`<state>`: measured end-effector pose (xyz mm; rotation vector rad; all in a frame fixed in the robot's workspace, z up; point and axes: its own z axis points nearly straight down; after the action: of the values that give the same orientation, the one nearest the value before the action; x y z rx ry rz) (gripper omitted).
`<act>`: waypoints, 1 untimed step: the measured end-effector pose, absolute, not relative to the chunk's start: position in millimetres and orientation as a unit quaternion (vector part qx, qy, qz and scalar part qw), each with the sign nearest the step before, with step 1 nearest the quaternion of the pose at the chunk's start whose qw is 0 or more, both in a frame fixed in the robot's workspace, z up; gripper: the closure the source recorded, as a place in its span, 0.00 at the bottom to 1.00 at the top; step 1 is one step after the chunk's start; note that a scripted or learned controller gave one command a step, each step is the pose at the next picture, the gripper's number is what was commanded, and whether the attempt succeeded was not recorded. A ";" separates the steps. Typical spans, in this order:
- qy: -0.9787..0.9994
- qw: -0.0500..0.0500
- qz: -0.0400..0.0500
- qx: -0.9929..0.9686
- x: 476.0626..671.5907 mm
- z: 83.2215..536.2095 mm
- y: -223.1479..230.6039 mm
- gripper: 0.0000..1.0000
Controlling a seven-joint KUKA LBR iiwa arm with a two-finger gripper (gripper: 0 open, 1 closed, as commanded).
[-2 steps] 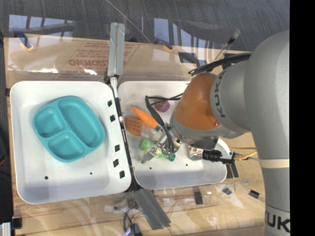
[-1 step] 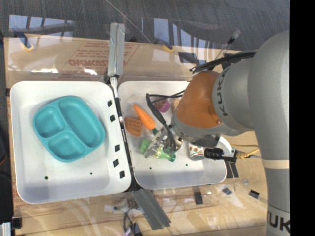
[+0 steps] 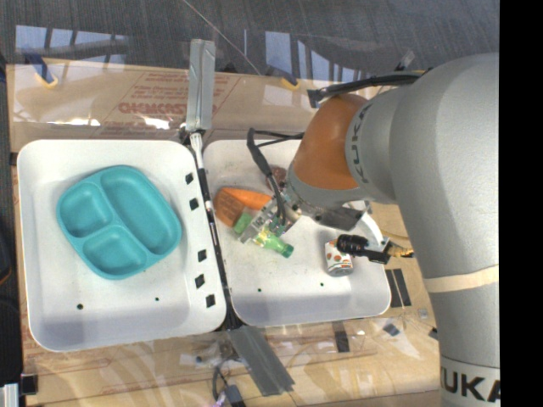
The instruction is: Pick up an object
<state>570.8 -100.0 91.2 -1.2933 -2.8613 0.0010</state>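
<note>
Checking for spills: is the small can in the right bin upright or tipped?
Tipped: the small can lies on its side on the right bin floor.

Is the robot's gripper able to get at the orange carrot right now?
Probably yes. The gripper is low in the right bin, right beside the carrot. Nothing covers the carrot, though a green thing lies close beneath the gripper.

A robotics lab. A grey KUKA arm (image 3: 441,185) reaches over two white bins (image 3: 51,312) on a taped-up bench (image 3: 127,371).
</note>
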 end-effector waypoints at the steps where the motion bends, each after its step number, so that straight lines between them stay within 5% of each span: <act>1: -0.919 0.000 0.000 -0.394 620.5 91.9 -97.3 1.00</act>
<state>620.5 -97.3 91.9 -1.2382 -2.8869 0.0001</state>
